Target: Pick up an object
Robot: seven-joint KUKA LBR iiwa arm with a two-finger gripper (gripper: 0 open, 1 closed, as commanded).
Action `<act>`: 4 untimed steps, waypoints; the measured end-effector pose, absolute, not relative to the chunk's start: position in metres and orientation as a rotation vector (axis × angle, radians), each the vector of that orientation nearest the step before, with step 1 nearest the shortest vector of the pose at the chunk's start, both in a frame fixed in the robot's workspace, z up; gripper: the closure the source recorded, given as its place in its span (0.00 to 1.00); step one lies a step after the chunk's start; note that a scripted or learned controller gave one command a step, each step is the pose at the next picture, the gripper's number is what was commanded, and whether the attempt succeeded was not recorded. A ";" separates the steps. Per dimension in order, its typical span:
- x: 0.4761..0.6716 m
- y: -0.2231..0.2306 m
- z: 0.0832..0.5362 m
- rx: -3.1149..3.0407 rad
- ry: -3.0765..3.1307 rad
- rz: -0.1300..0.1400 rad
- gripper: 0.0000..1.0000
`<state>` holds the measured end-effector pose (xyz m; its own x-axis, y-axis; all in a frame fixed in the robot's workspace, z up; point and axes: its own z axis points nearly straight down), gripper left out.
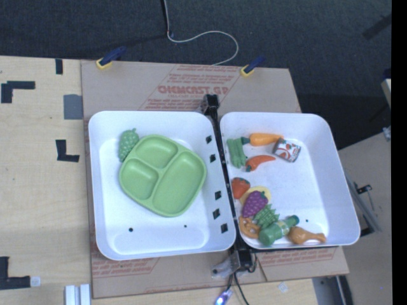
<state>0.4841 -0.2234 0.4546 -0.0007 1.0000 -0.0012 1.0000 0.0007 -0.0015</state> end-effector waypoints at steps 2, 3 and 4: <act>0.484 -0.223 0.421 -2.220 -2.222 0.003 1.00; 0.484 -0.223 0.413 -2.220 -2.223 0.003 1.00; 0.489 -0.224 0.543 -2.230 -2.235 -0.008 1.00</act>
